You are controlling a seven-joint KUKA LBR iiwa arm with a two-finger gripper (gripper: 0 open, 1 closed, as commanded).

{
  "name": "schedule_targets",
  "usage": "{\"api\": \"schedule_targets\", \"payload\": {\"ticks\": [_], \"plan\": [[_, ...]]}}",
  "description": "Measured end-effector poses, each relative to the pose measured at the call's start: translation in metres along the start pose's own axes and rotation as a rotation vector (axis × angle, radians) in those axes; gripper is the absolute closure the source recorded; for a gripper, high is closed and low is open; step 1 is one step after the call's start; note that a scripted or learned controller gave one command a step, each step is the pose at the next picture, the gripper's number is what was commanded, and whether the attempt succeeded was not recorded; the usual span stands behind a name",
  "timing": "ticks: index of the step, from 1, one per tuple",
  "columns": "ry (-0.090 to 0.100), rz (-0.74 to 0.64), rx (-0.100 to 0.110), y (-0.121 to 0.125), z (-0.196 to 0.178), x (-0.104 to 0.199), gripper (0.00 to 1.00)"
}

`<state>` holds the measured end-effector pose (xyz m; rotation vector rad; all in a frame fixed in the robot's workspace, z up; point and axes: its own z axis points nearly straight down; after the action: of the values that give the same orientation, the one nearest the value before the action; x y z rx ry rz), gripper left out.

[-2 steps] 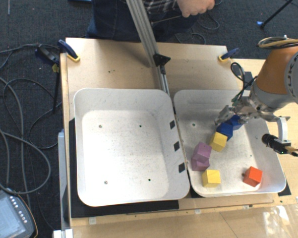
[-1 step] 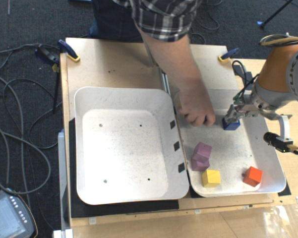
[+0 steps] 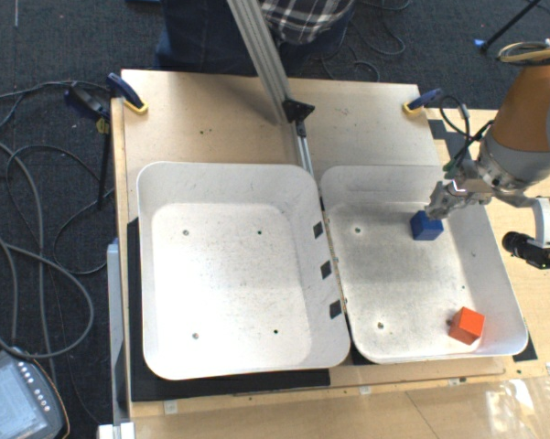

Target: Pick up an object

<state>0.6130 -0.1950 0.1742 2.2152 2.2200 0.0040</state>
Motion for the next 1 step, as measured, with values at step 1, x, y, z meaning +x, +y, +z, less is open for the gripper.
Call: {"api": "schedule_targets", "payload": {"ticks": [1], "plan": [[-0.001,0.001,-0.002,-0.0064,-0.0598,-0.0026,1.0]]}}
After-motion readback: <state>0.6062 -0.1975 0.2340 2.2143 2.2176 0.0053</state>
